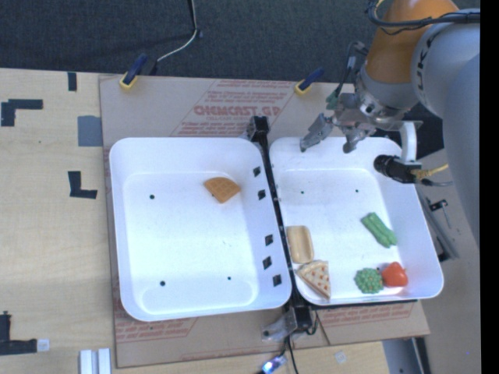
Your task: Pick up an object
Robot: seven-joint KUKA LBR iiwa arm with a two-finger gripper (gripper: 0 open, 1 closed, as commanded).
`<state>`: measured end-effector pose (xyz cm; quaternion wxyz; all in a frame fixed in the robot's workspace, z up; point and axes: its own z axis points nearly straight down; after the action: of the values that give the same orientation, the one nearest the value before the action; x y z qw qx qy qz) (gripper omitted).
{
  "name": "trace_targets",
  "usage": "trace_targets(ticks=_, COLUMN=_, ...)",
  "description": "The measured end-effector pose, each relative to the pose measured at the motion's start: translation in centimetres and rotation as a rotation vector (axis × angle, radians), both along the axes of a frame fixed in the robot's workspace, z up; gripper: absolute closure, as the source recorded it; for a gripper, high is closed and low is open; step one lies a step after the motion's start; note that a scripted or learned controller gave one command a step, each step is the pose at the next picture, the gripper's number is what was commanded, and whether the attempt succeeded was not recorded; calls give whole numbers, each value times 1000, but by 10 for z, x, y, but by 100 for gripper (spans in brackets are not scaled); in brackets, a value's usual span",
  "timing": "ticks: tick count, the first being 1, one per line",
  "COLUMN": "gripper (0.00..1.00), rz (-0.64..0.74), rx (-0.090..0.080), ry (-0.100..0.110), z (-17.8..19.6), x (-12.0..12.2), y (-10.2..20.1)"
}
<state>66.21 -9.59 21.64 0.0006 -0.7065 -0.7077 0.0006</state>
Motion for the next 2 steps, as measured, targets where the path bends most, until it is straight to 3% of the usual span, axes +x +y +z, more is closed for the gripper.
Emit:
trace_targets(ticks=1, gripper=100, rz=2, rx=0, ry=0, z=10, x=0, y=1)
trace_targets(ticks=2, gripper=100, rz=7, rx=3, ry=1, z=4, x=-26, y=88)
